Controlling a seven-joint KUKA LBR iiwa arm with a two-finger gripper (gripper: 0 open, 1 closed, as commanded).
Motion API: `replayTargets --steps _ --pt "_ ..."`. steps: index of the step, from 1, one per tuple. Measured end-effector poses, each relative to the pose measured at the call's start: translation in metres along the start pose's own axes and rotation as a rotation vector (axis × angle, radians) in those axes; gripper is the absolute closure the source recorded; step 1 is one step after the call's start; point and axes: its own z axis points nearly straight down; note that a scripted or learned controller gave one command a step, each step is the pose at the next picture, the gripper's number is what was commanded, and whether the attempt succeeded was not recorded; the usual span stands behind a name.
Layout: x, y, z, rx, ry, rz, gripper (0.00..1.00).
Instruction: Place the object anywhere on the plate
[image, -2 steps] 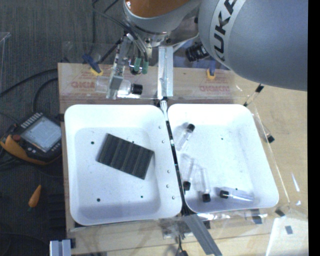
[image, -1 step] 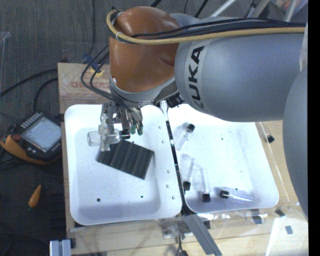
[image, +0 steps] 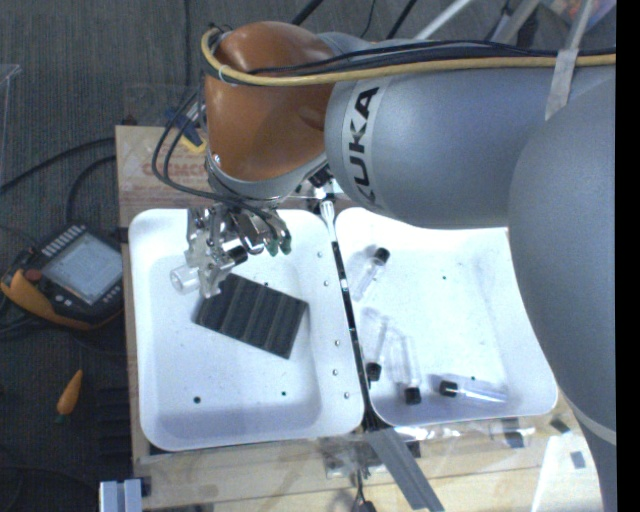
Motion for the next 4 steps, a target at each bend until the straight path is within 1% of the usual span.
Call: replayTargets --steps 1,2,3,4 --pt "0.054 0.023 0.022 -0.002 0.0 -0.393 1.0" --pt "0.01 -0.01 -0.021 -0.001 -0.003 -0.609 1.0" --pt "0.001 -0.016 -0.004 -0.006 -0.004 -1.243 1.0" --pt "0.095 0.041 0.026 -0.006 -0.001 -1.278 1.0"
